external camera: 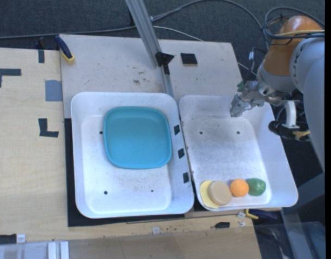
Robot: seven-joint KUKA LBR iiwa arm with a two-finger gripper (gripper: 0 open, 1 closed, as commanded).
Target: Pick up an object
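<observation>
Two shallow white bins sit side by side on a bench, seen from above at a slant. The left bin (84, 198) holds a teal square plate (137, 137), lying flat toward its far edge. The right bin (278, 166) has four small things bunched along its near edge: a yellow disc (206, 195) at the near left corner, a tan round (220, 192) overlapping it, an orange ball (239, 188) touching the tan round, and a green ball (256, 186) just beside the orange one. A grey arm with an orange band reaches in from the right. Its gripper (237, 110) hangs above the right bin's far edge, well apart from those four things. Whether it is open or closed cannot be told; nothing is seen in it.
</observation>
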